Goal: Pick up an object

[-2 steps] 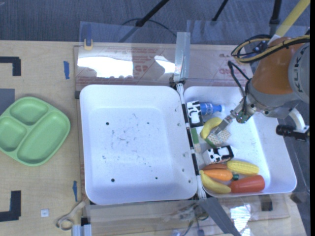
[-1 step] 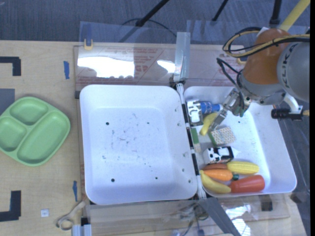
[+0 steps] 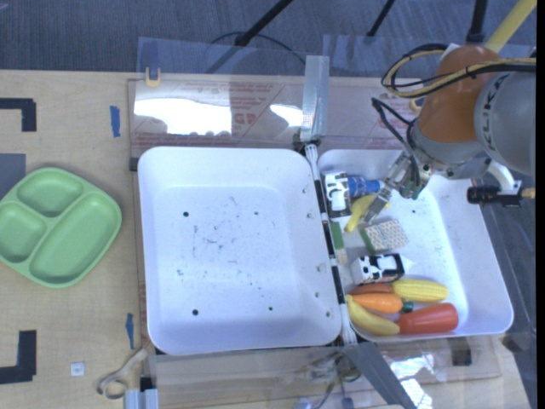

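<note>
Claw (image 3: 381,204) over right bin (image 3: 477,254), fingertips indistinct

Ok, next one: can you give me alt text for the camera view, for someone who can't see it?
A grey and orange robot arm reaches from the right over the right white bin, its hand low above a yellow item among toys clustered along the bin's left side. The left white bin sits beside it, and a green divided plate lies on the bench at far left.

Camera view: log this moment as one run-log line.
arm: over right bin | gripper: low at yellow object, grasp unconfirmed | right bin: toys clustered along left and front | left bin: no objects | green tray: left on bench
</note>
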